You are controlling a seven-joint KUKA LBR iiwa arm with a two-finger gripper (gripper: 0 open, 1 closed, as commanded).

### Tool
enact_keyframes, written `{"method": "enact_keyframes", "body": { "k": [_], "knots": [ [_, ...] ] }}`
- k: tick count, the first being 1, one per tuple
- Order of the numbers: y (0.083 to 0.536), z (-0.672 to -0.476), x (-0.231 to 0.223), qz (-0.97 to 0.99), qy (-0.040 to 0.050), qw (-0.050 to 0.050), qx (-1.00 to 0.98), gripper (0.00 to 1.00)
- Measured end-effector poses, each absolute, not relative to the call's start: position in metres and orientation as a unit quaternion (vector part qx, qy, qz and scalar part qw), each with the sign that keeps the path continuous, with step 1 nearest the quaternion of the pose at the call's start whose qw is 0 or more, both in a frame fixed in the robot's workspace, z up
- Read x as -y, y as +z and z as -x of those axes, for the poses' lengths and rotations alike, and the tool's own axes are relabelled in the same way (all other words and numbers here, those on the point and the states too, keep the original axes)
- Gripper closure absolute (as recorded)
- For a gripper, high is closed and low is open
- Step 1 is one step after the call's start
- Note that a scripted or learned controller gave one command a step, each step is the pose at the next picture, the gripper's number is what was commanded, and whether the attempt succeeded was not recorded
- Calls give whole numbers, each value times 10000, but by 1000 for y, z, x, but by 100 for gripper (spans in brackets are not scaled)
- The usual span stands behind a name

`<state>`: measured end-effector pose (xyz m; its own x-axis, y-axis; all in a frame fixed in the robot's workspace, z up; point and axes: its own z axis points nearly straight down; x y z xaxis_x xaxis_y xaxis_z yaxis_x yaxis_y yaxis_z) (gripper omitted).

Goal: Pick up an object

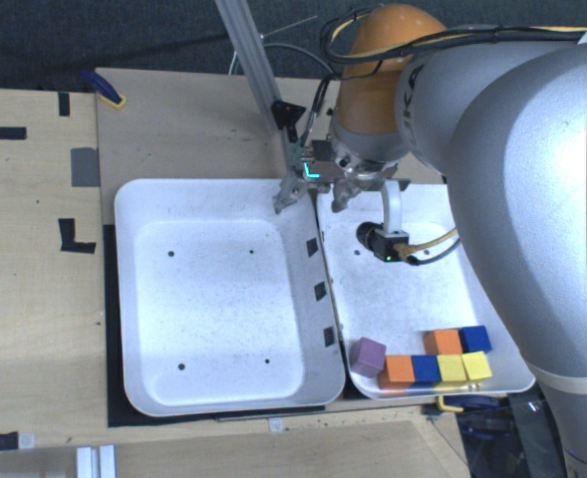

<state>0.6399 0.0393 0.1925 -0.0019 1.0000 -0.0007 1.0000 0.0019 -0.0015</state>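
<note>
My gripper [314, 196] hangs at the back of the bins, over the divide between the left bin [139, 267] and the right bin [403, 287]. Its two fingers are spread apart with nothing between them. At the front of the right bin lies a cluster of small blocks: a purple block [369, 355], two orange blocks [400, 368] [442, 342], two blue blocks [425, 368] [474, 339] and two yellow blocks [452, 367] [476, 364]. The gripper is far behind them and well above the bin floor.
The big grey arm [512, 167] fills the right side and overhangs the right bin's far edge. A slanted metal pole [248, 43] rises behind the bins. A black fitting with a cable [385, 241] hangs over the right bin's back. Black clips [321, 289] line the divide.
</note>
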Motion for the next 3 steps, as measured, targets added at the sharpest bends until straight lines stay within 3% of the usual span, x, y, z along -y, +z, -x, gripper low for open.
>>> {"method": "enact_keyframes", "body": {
  "k": [1, 2, 3],
  "knots": [
    [237, -665, -33, 7062, -13, -14, 7080, 0],
    [189, -666, -41, 7063, 24, 13, 7079, 0],
    [192, -668, -53, 7065, 7, 1, 7077, 0]
  ]
}}
